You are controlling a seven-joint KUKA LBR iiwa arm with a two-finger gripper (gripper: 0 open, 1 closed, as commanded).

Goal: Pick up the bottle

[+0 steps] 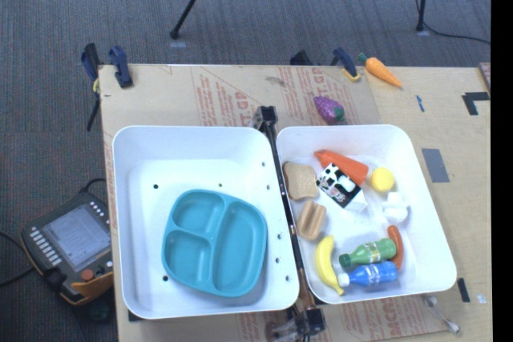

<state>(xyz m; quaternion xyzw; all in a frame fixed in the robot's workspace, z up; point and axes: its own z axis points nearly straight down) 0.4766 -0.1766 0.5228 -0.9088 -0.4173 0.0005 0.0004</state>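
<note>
Two bottles lie on their sides at the near end of the right bin [417,156]. The green bottle [368,255] points its cap left, and the blue bottle with a white cap [369,276] rests just below it, against the bin's front wall. A banana [325,263] curves along their left ends and a red sausage [394,246] lies at their right.
The right bin also holds a bread slice [300,181], a bun [311,219], a carrot-like orange piece [343,165], a black-and-white carton [338,185], a lemon [382,179] and a white piece [395,208]. A teal divided plate [215,243] sits in the left bin [128,172]. A purple toy [329,109] and a carrot [382,71] lie on the bench behind.
</note>
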